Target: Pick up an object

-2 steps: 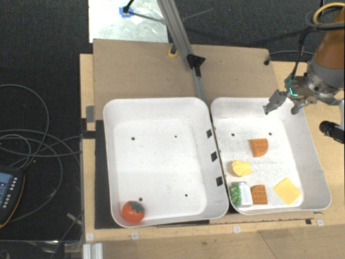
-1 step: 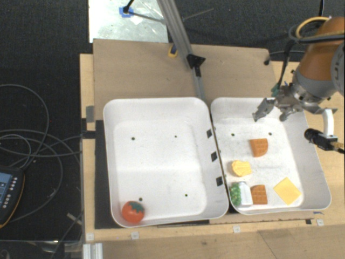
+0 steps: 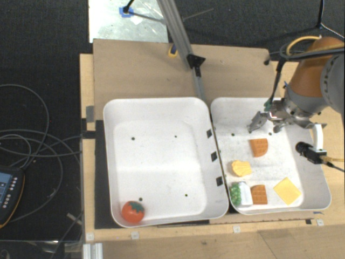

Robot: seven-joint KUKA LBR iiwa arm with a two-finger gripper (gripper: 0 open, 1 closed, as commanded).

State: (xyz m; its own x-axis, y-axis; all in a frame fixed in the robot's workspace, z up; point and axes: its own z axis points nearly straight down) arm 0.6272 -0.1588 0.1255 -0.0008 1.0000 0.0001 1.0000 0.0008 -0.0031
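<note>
Camera view looks down at a slant on the wooden worktop (image 3: 232, 69) with two white bins side by side. Nearest the front edge, a red tomato (image 3: 132, 211) with a green stalk sits alone in the front left corner of the left bin (image 3: 156, 109). Across in the right bin (image 3: 318, 198), the front row holds a green-and-white piece (image 3: 237, 193) pressed against the dividing wall, a brown waffle-like square (image 3: 259, 194) touching it, and a flat yellow cheese slice (image 3: 287, 191) a little to the right. Just behind them lies a yellow lumpy piece (image 3: 241, 168), and further back an orange-brown square (image 3: 259, 147) stands by itself near the bin's middle. Beyond that, the claw (image 3: 262, 121) hangs over the far part of the right bin, tilted toward the left, its fingers spread apart with nothing between them. It sits just behind and above the orange-brown square, not touching it. The grey arm with its orange band (image 3: 315, 74) reaches in from the right. Farther back a grey pole (image 3: 178, 28) crosses the worktop at a slant.
</note>
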